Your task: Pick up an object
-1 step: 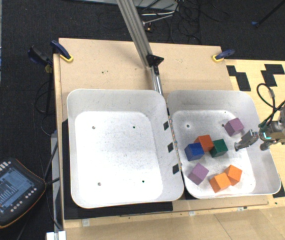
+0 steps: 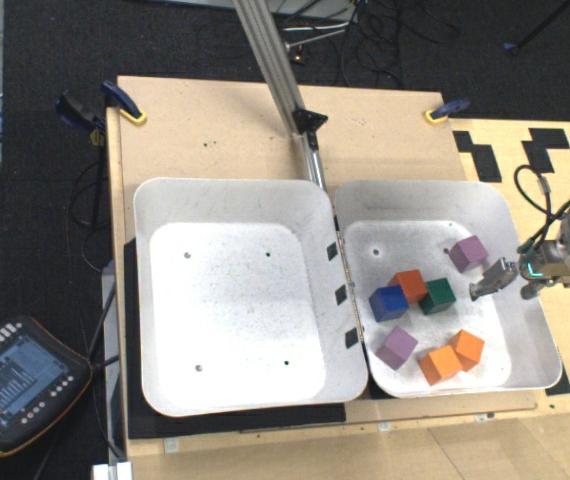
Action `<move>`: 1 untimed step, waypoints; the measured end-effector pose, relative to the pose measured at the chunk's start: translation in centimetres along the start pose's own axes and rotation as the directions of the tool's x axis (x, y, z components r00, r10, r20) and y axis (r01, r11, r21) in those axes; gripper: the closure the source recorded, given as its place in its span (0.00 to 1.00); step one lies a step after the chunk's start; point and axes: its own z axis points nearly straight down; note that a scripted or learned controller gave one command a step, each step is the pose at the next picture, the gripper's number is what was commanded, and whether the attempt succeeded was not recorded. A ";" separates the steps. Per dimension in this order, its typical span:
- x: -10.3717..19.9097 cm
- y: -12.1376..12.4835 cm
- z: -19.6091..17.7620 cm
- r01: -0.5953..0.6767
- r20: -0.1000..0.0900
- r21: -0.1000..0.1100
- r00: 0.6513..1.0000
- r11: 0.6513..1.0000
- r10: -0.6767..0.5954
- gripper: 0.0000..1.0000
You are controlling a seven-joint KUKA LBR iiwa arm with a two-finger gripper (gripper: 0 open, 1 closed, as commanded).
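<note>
The right bin (image 2: 415, 200) holds several cubes. A purple cube (image 2: 467, 253) lies near its right wall. An orange-red cube (image 2: 411, 285), a blue cube (image 2: 388, 302) and a green cube (image 2: 437, 295) huddle in the middle. Nearer the front lie a second purple cube (image 2: 397, 347) and two orange cubes (image 2: 439, 365) (image 2: 468, 349). My gripper (image 2: 513, 283) hangs over the bin's right edge, just right of the green cube and below the first purple cube. Its fingers are open with nothing between them.
The left bin (image 2: 235, 298) sits beside the right one, sharing a dark hinge strip. A slanted metal pole (image 2: 275, 58) comes down to the bins' back edge. Clamps (image 2: 125, 103) (image 2: 447, 110) grip the board's back corners. A teach pendant (image 2: 10, 383) lies at the lower left.
</note>
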 end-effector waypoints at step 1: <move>-0.5 0.8 5.0 -0.001 -0.001 0.004 1.000 1.000 0.001 0.00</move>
